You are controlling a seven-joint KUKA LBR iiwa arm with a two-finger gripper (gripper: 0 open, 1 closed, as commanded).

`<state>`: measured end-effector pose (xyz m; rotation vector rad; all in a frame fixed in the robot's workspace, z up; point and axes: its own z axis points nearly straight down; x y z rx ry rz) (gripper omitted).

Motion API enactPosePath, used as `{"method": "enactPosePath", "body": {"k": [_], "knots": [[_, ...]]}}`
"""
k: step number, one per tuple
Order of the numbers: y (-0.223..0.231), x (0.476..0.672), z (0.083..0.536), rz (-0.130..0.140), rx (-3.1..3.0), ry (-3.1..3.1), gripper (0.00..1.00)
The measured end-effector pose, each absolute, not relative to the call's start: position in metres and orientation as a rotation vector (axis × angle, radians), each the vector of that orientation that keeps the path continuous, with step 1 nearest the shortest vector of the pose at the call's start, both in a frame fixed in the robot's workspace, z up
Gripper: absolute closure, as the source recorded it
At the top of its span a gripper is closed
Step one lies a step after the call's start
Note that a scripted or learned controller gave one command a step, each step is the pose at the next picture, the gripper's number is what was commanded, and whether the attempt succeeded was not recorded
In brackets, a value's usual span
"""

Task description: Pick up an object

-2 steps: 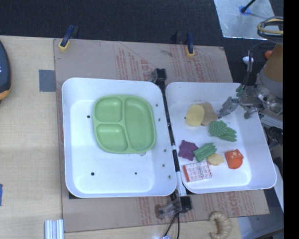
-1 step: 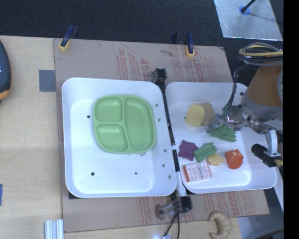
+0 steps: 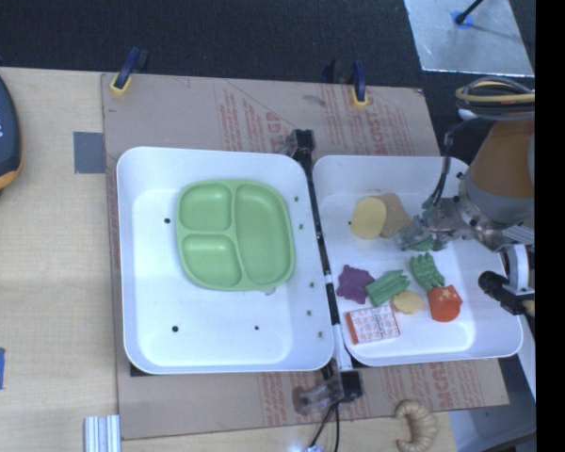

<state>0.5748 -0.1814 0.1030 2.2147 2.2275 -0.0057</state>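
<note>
While the grey arm [image 3: 497, 172] reaches in from the right, its pincer [image 3: 426, 234] hangs low over the right bin [image 3: 490, 342], and I cannot tell if it is wide or narrow. Nothing shows between its tips.

The worktop [image 3: 47, 281] holds two white bins side by side. The left bin [image 3: 151, 337] holds a green plate [image 3: 235, 234] with three parts.

In the right bin, a yellow lump [image 3: 368, 217] with a tan piece [image 3: 394, 213] touching it lies just left of the pincer. Below the pincer a green toy [image 3: 426, 271] points up and down, a bit tilted. A second green toy [image 3: 387, 286] lies slanted, its high end to the right. A purple toy [image 3: 355, 282] sits just left of it. A red toy [image 3: 444, 303] and a small yellow piece [image 3: 408, 301] sit near the front. A flat card with red marks [image 3: 372, 325] lies at the front wall.
</note>
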Motion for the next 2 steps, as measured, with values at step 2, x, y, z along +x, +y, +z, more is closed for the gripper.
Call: {"method": "enactPosePath", "body": {"k": [2], "knots": [[-0.136, 0.608, 0.23, 0.005, 2.211, 2.226, 1.0]]}}
